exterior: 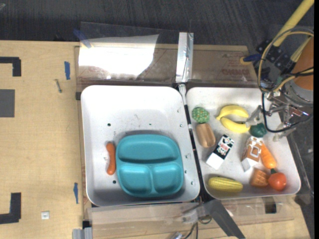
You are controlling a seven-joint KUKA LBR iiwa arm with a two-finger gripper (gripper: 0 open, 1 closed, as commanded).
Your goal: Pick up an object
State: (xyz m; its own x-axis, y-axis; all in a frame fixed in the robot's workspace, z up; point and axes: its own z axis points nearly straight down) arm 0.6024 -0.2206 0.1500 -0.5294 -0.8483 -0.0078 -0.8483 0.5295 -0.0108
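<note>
A wooden bench (35, 148) carries two shallow white bins side by side, seen from above at a slant. In the left bin (99, 103), a teal divided tray (148, 164) lies near the front wall, with a small orange sausage-like toy (110, 158) just beside its left edge. The right bin (294, 183) holds the clutter of toy foods from which a pick can be made: a green round piece (200, 114) near the dividing wall, a brown bread-like roll (205, 134) just below it, a black-and-white carton (222, 150), a corn cob (225, 184) at the front, a banana (234, 118) toward the back, a small orange-and-white box (253, 151), a carrot (268, 157), an orange block (259, 177) and a red tomato (277, 181) in the front right corner. At the right, the grey arm's gripper (279, 114) hangs low over the bin's back right area, its metal fingers wrapped in black cable; a dark green piece (258, 130) sits at or just beside the fingertips. Whether the claw is open, closed or gripping that piece cannot be told from this angle. As it appears, the pick is not complete: every visible object rests in a bin, none is seen lifted clear, and the grasp and the raise seemingly remain to be done.
</note>
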